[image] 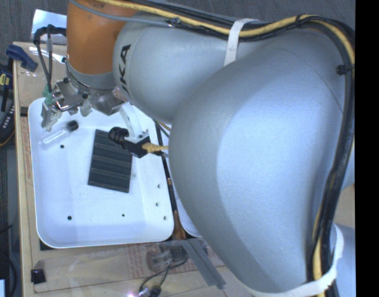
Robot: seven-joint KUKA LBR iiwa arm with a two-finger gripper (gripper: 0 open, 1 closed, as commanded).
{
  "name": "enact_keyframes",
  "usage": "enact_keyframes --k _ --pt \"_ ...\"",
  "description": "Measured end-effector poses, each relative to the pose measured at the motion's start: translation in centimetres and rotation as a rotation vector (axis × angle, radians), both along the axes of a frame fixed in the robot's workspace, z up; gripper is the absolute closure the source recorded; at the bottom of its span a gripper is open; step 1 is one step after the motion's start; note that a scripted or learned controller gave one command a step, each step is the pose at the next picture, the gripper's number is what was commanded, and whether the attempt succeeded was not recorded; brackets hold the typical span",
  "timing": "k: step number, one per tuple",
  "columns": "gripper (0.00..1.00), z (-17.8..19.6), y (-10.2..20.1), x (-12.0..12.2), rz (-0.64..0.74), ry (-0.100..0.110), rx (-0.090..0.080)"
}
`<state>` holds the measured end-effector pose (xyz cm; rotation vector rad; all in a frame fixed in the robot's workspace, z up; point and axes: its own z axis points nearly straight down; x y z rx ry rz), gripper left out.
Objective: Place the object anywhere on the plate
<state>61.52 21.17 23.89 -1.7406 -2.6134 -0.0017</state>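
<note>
The tool (60, 107), its opening impossible to tell, hovers over the left bin's (84, 228) 11 o'clock corner, the small clear black-capped object (60, 133) lying just at its 6 o'clock, long axis 8-to-2, the dark ribbed plate (110, 161) toward 4 o'clock.

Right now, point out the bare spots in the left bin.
Bare: the bin floor below the ribbed slab, down to the near rim, and the strip between slab and left wall. Crowded: the top left corner, where the gripper hangs by a small clear tube.
</note>
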Motion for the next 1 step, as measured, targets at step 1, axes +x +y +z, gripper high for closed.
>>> enact_keyframes --k 1 --pt "0.00 -14.24 -1.35 -8.68 -0.037 0.003 -0.004"
